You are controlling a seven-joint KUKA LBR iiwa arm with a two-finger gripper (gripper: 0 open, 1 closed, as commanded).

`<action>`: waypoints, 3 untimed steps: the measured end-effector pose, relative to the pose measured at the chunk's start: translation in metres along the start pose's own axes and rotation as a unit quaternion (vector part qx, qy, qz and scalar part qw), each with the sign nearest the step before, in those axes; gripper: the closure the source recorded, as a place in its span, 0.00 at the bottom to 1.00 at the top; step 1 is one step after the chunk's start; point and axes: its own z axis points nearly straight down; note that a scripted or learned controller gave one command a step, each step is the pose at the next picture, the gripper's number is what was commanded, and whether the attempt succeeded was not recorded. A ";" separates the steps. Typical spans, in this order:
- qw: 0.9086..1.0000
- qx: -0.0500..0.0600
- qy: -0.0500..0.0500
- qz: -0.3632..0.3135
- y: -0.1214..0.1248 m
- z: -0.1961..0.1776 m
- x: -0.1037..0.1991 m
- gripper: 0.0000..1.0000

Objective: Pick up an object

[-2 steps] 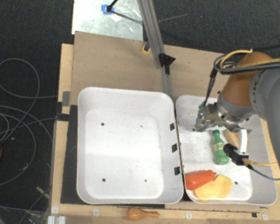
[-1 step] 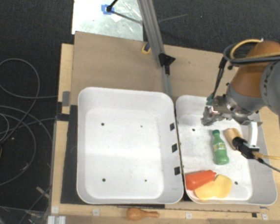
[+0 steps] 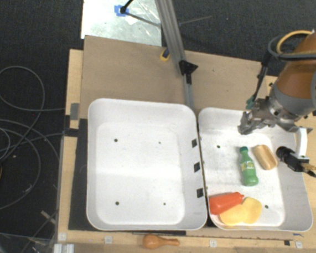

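The right bin [image 3: 224,129] holds a green bottle [image 3: 248,167] lying near its middle and a tan bread-like piece [image 3: 265,157] just to the bottle's right. A red-orange piece [image 3: 226,202] and a yellow piece [image 3: 243,211] lie together at the bin's front edge. My gripper [image 3: 249,124] hangs over the back part of the right bin, just behind the bottle's cap, with nothing seen between its fingers.
The left bin [image 3: 137,165] lies beside the right one, with a row of dark clips [image 3: 197,167] on the wall between them. A small tan pear-shaped object [image 3: 158,241] rests on the bench in front of the bins. A grey slanted pole [image 3: 175,36] crosses the back.
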 end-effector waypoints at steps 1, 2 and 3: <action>1.000 0.000 0.000 -0.002 0.002 -0.050 0.000 1.00; 1.000 0.004 0.002 -0.005 -0.022 -0.056 0.054 1.00; 1.000 0.004 0.002 -0.005 -0.035 -0.044 0.106 1.00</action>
